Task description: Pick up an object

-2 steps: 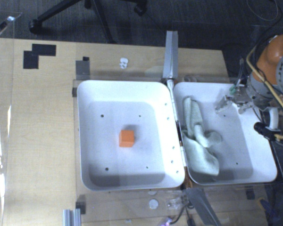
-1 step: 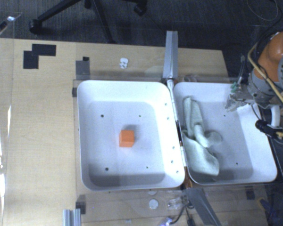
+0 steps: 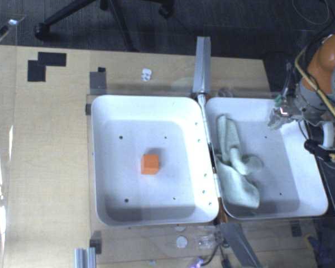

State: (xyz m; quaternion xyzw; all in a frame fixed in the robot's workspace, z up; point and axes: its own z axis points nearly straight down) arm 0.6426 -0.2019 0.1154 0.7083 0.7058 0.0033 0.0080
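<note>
Where the arm enters: the gripper [image 3: 279, 113] is seen at the right bin's [image 3: 301, 208] upper right corner, just above the rim; whether it is open or closed cannot be told, and nothing is seen held in it.
Nearest object: a pale crumpled cloth [image 3: 235, 163] is spread down the right bin's left side, close against the divider [image 3: 210, 149], well apart from the gripper.
Risk with the cloth: soft folds may be pinched thinly and slip out, or the cloth may be dragged over the rim if only an edge is caught.
Risk at the wall: a descent close to the divider may be blocked by the bin's rim.
Other object: a small orange cube [image 3: 150, 164] is set near the middle of the left bin [image 3: 109, 205], clear of all walls.
Risk with the cube: a slightly offset closing may push it aside on the smooth floor.
Obstacles: the metal post [image 3: 201, 66] at the divider's far end is judged to be beside a path across to the left bin.
Surroundings: black tape marks [image 3: 44, 65] are seen on the table [image 3: 39, 166]; an office chair base [image 3: 103, 4] is seen on the floor beyond.
</note>
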